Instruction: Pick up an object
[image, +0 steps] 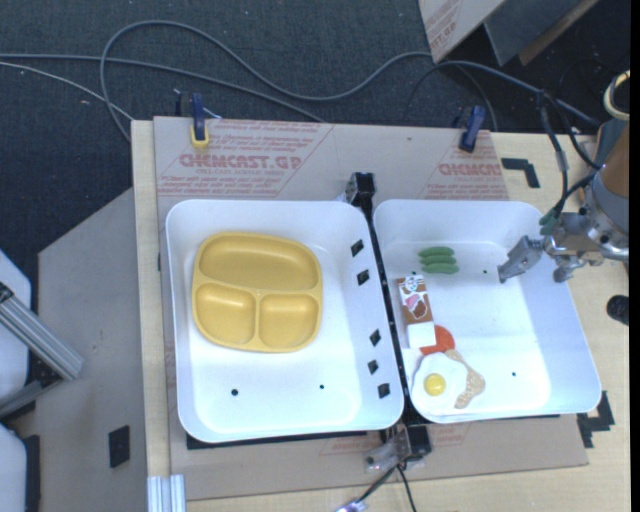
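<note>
In the right bin (540, 350) lie a green pea pod (438, 260), a small brown and white packet (413, 297), a red and white piece (432, 339) and a toy fried egg (444, 383). The last three line up along the bin's left side, and the egg rests at the front left corner. My gripper (520, 260) hangs over the bin's right rear part, to the right of the pea pod and apart from it. Nothing shows in its grasp.
The left bin (200, 400) holds a yellow divided plate (257, 291). A black divider with clips (372, 300) runs between the bins. Blue clamps (201, 118) hold the cardboard base at the back. Cables trail across the floor behind the bench.
</note>
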